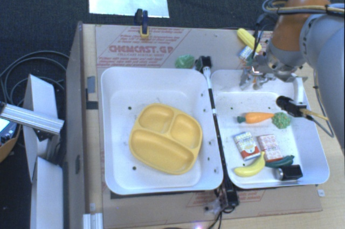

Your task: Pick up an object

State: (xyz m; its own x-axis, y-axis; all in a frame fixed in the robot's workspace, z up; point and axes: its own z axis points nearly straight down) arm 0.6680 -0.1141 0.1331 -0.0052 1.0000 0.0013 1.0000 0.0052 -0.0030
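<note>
The gripper (pixel 253 80) hangs over the far edge of the right bin (pixel 315 152), behind the carrot (pixel 254 117) and apart from it; whether it is spread or closed cannot be told. Bare bin floor separates carrot and gripper; a broccoli piece (pixel 281 120) touches the carrot's end at the view's right. In front of the carrot lie a small carton (pixel 245 145), a red-and-white packet (pixel 269 147), a banana (pixel 250 167) and a black cylinder (pixel 288 172). Left of the carrot, a yellow divided plate (pixel 166 137) rests in the left bin (pixel 116 115).

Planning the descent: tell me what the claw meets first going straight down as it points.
Probably bare floor of the right bin, near its far rim; the claw hangs over that end. The carrot looks off that line; depth is unclear.
</note>
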